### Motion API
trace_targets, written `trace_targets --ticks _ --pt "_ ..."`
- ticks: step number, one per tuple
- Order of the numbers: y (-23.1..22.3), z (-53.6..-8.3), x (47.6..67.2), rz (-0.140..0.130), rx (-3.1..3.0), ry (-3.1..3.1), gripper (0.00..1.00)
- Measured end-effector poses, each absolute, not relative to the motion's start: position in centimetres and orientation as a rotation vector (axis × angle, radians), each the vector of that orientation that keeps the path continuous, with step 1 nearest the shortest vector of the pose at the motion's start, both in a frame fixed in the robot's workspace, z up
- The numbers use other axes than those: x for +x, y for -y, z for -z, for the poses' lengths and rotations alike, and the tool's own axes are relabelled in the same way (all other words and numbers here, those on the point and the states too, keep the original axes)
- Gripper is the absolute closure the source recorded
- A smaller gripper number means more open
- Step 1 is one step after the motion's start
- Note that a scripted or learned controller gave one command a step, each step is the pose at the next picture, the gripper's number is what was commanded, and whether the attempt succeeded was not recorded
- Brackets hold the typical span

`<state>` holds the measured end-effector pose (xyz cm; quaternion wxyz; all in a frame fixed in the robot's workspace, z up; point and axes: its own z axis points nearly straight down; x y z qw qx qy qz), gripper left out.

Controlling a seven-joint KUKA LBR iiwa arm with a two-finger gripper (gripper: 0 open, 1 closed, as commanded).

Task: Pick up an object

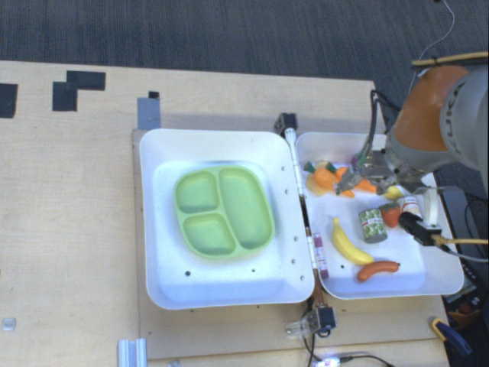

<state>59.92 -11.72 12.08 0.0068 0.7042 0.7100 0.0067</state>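
- On the wooden tabletop (69,228), the left bin (153,205) holds a green divided plate (223,212) with three empty compartments; nothing there for me to lift.
- The right bin (435,281) carries the candidates: orange pieces (325,178) near its back left, a banana (348,243) toward the middle, a small green-labelled can (372,225) just beside it, and a red sausage-shaped thing (378,269) at the front.
- My pincer (357,176) hangs low over the back of the right bin, amid the orange pieces; I cannot tell how it is set, nor see anything held in it.
- Risk, as I judge it: the pieces here crowd together, so closing may nudge one aside or pinch two at once and drop both.
- The bin's back wall is near; a descent slightly off could strike it instead of a toy.
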Motion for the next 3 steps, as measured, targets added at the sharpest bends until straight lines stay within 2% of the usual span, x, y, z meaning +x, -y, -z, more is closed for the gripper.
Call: trace_targets --ticks 1,2,3 --pt "11.6 -13.2 60.1 -0.026 2.199 -2.222 1.0" --pt "11.6 -13.2 60.1 -0.026 2.199 -2.222 0.0" --pt "11.5 -14.3 60.2 -0.031 2.195 -2.224 1.0"
